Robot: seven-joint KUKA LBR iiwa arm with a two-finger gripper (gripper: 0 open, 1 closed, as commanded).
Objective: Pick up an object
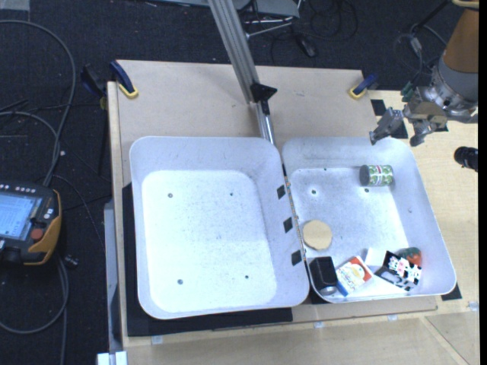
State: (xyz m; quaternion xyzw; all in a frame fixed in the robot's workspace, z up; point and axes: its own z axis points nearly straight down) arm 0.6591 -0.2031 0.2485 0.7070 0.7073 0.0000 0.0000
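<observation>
White plastic bins sat side by side on the surface, the right bin (426, 204) holding a green can (377, 175) near its far edge, while the gripper (401, 128) hovered above that edge, fingers apart and empty, apparently staged for descent.

Left white bin (205, 226), slanting aluminium pole (237, 40), teach pendant (27, 223) on dark floor, yellow-tipped clamps (122, 80) at bench corners.

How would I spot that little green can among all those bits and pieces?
Find the right-hand white bin. Most items crowd its near edge, but the green can lies alone on its side near the far edge, closest to the tool. It is the only green cylinder there.
</observation>
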